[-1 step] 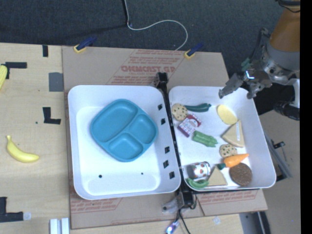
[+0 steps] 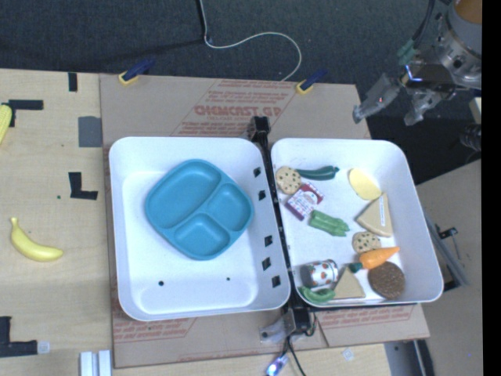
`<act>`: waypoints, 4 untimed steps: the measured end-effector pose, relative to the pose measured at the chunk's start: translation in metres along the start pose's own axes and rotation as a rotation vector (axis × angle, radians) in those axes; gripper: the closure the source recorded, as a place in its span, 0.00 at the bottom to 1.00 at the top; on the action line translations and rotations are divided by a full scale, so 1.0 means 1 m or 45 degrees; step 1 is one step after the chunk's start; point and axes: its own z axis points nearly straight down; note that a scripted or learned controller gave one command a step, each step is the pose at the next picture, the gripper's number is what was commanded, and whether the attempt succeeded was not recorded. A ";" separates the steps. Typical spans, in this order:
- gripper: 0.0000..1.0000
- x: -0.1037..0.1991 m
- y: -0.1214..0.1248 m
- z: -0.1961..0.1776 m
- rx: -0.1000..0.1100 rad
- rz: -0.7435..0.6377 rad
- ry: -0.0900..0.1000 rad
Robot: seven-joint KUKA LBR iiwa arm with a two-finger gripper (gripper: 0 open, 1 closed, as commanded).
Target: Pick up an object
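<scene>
**Hovering end effector off the right bin's far corner, nothing in its grip**

We see the arm at the upper right, orange band at the frame's top corner. The end effector (image 2: 395, 104) hangs past the far right corner of the right bin (image 2: 415, 182), over dark floor, not over the bin contents. Its two fingers (image 2: 369, 104) are spread apart, released, with nothing between them.

Candidate objects all sit in the right bin, well apart from the end effector:
- chocolate-chip cookie (image 2: 288, 180) at the far left, against the divider
- dark green pepper (image 2: 317, 172) just beside it
- red-and-white packet (image 2: 304, 202) below the cookie
- green pea pod (image 2: 328, 223) mid-bin
- yellow round piece (image 2: 363, 183) near the far right
- cheese-like wedge (image 2: 377, 216) just below it
- second cookie (image 2: 365, 242), touching or nearly touching the carrot (image 2: 376, 258)
- brown round patty (image 2: 387, 280) in the near right corner
- small can (image 2: 319, 272) lying on its side near the front, a tan wedge (image 2: 350, 286) and a green piece (image 2: 315, 294) beside it

Left bin (image 2: 129, 272) holds a blue divided plate (image 2: 199, 208), flat, roughly centred.

On the tabletop (image 2: 47, 202) left of the bins we see a banana (image 2: 33, 244), well apart from everything else.
</scene>
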 end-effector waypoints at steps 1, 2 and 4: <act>0.00 0.025 -0.078 -0.107 0.006 0.007 0.000; 1.00 0.023 -0.075 -0.109 0.022 0.013 -0.004; 1.00 0.187 -0.064 -0.038 0.017 -0.004 0.002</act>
